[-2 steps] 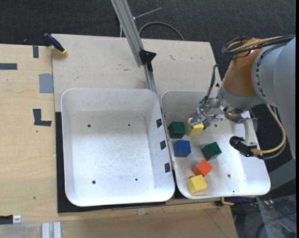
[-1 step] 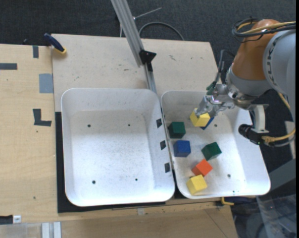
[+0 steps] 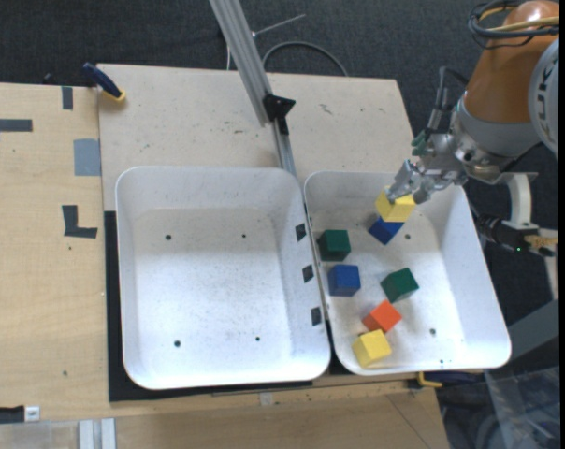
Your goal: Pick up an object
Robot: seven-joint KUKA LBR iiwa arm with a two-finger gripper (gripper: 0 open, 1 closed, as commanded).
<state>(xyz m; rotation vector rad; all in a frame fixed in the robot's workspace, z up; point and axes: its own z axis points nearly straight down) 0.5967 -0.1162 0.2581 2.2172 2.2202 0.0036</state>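
Nearest to me, at the front of the right bin [image 3: 479, 279], sits a yellow block [image 3: 372, 346], with an orange block [image 3: 383, 315] touching it just behind. Further back lie a green block [image 3: 399, 283] and a blue block [image 3: 344, 279], then a darker green block [image 3: 335, 244] close to the wall shared with the left bin [image 3: 208, 279]. Both bins rest side by side on the wooden counter [image 3: 39, 251].

Toward the back of the right bin the grey and orange arm [image 3: 507, 73] reaches in from the right. Its tool [image 3: 409, 193] is closed on a second yellow block [image 3: 396, 206], which shows between the fingers and appears raised a little off the bin floor. Just below that held block, and partly covered by it, lies another blue block [image 3: 385, 230] on the floor of the bin.

A slanted metal rail [image 3: 245, 45] crosses the counter behind the bins.
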